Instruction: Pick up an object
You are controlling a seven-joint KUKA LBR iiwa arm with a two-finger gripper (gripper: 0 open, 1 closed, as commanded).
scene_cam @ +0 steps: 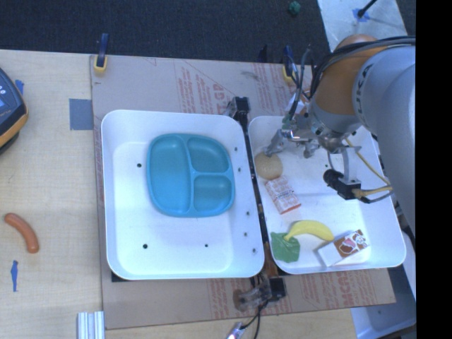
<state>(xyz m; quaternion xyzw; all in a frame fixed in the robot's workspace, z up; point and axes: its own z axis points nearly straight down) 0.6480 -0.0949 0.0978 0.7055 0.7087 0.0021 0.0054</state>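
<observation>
The right bin holds a beige round lump, a white and red packet, a yellow banana, a green piece and a small brown and white box. My gripper hangs over the far left part of this bin, its two fingers spread apart and open. The left fingertip sits just above the beige lump. Nothing shows between the fingers.
A blue divided plate lies in the left bin. A red sausage rests on the bench at the left, beside a dark device. The grey arm covers the right bin's far corner.
</observation>
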